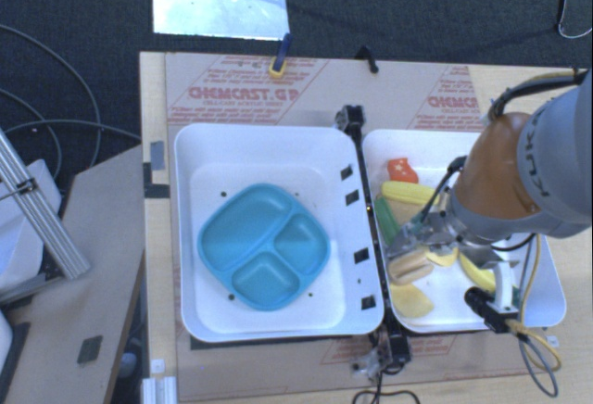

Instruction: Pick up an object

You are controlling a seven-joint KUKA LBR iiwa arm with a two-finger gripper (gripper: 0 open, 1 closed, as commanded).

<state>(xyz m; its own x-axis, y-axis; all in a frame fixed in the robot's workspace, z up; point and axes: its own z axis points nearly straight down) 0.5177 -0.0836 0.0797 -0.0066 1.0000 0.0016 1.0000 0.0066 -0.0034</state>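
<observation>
My fingers are down in the right-hand bin, low over a heap of toy food, the arm bent in across it; I cannot tell how they stand, since the wrist hides them from above. Just under and beside them lies a tan bread-like piece, the likeliest thing to lift. Beyond them sit one yellow corn-like piece, one orange-red piece and one green piece; nearer the front lie two more yellow pieces, one off to the side. The other bin, well away across the divider, carries one blue sectioned plate, probably kept apart so that picking happens on my side. Two bins share the counter.
</observation>
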